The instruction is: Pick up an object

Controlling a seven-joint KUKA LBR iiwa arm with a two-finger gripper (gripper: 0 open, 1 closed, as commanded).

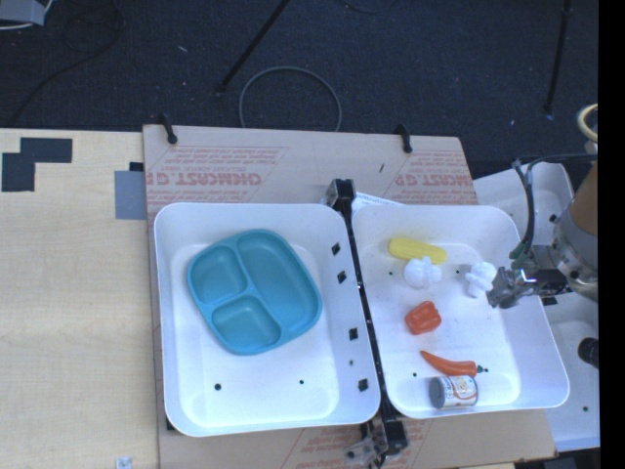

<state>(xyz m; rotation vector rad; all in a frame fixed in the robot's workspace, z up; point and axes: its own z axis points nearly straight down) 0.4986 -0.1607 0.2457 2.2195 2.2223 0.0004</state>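
Claw (pixel 505 289) at bin's (pixel 532 360) right side, fingertips indistinct

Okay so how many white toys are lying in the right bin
2. One small white lumpy toy sits just below the yellow one; another small white toy lies near the bin's right wall, beside the jaws. More may be hidden.

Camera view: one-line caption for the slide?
Claw at the right bin's right edge beside a small white toy; a blue divided plate lies in the left bin.
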